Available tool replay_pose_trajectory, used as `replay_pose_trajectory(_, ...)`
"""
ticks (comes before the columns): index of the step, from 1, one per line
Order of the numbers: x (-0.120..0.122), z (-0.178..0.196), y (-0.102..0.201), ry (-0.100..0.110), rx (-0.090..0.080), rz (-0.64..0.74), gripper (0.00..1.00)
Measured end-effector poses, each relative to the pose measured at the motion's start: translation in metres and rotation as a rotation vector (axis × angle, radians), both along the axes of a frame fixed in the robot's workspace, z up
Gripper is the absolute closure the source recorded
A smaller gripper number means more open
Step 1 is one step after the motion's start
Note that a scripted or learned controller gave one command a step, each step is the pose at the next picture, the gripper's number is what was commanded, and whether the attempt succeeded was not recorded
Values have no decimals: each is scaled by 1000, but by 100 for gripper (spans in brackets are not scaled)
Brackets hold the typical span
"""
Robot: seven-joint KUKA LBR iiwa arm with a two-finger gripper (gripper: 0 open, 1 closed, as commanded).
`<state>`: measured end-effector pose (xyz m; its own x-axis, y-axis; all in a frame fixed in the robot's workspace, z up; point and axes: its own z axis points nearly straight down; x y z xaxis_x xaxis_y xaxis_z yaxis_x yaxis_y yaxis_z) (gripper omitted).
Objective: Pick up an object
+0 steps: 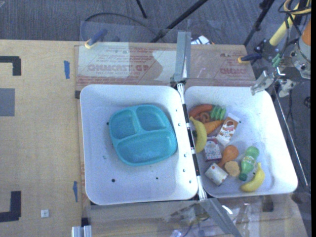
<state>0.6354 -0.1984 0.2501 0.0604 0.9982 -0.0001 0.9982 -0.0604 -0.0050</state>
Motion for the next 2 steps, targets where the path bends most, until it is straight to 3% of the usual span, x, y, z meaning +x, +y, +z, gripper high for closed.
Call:
replay_pose_trajectory(1, -23, -154, -3, -3, 5, 65, 0)
replay_pose_trajectory(2, -49, -161, -11, -17, 16, 110, 0)
